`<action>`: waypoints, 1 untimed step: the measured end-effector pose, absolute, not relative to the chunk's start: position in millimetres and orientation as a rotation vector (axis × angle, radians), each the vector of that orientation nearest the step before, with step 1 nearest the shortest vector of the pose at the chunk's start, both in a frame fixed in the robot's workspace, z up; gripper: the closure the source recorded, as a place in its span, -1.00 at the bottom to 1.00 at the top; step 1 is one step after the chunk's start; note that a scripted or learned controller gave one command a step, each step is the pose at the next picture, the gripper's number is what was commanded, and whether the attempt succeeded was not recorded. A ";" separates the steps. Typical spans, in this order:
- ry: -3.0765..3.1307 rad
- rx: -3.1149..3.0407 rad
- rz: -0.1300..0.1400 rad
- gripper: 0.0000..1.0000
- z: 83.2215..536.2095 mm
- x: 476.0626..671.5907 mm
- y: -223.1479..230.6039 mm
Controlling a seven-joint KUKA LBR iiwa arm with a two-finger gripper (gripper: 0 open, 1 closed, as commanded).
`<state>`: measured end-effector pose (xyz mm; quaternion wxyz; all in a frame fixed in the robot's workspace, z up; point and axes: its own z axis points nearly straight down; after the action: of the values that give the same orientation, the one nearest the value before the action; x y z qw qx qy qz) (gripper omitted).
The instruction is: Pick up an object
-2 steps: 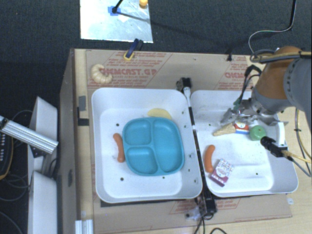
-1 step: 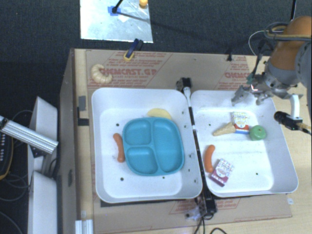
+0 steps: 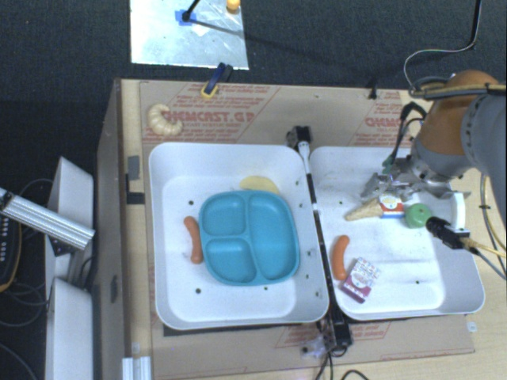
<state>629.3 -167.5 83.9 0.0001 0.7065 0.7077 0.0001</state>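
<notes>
Pincer (image 3: 386, 187) partly hides a cone (image 3: 364, 209).

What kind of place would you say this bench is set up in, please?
Most likely a robotics lab set up for grasping trials. A grey arm reaches over two white bins holding toy food, such as a blue tray and a sausage, with cables trailing over the dark floor.
</notes>
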 end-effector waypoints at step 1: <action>2.222 2.215 0.005 1.00 95.7 630.7 -168.0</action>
<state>630.7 -168.0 95.7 0.0021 0.7061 0.7081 0.0014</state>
